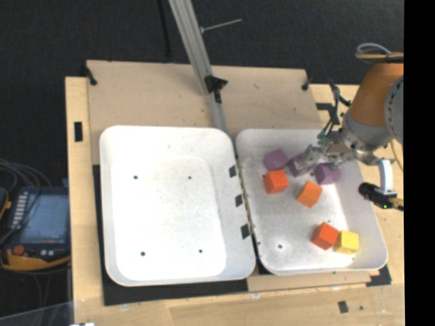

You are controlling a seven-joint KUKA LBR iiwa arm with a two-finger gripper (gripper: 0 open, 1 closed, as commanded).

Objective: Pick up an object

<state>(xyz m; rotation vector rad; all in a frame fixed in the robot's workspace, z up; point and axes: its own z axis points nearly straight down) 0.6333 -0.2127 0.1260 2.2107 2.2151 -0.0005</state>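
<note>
Bins sit side by side on the bench. Right bin (360,240) holds six blocks: a purple block (275,159) and an orange block (275,181) near its left edge, a second purple block (328,174) toward the back right, an orange block (309,193) at the middle, and a red-orange block (325,236) touching a yellow block (347,242) near the front right corner. Gripper (304,163) hangs low between the two purple blocks; whether it is spread or pinching cannot be told. Left bin (163,202) lies beside it.
</note>
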